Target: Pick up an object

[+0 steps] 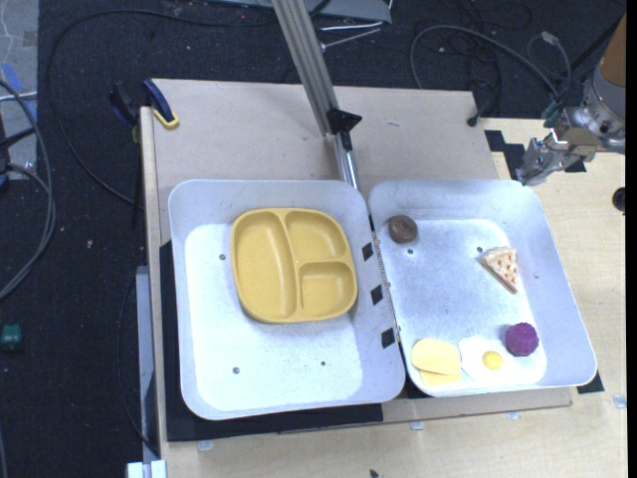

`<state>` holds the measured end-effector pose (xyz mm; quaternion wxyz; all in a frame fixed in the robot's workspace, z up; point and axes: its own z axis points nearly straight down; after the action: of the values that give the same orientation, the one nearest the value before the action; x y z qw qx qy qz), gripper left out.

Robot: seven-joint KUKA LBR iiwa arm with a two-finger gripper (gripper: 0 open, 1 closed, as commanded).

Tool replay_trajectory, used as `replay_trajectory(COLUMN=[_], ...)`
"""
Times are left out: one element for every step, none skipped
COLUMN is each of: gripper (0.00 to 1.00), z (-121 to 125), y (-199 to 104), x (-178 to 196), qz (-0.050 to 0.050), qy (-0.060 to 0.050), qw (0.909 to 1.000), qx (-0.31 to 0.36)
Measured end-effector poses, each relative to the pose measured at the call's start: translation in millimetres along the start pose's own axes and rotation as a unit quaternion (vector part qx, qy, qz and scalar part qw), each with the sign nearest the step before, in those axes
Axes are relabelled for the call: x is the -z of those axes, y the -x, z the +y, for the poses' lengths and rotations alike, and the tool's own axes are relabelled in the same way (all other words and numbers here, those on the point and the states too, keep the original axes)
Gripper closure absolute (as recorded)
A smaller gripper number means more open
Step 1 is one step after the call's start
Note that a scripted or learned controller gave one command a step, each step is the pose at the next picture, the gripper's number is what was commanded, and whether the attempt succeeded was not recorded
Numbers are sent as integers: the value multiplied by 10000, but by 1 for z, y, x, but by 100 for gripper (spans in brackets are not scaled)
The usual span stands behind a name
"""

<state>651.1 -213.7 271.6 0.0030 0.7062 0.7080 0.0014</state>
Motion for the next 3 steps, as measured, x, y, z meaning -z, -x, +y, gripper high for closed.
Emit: replay_trajectory(gripper=[100, 100, 100], z=[-22, -32, -52], y=[-50, -111, -170], x=[4, 1, 0], qz=[19, 20, 20], qy=[-32, -36, -39], qw=[10000, 10000, 10000], qx=[21, 28, 29])
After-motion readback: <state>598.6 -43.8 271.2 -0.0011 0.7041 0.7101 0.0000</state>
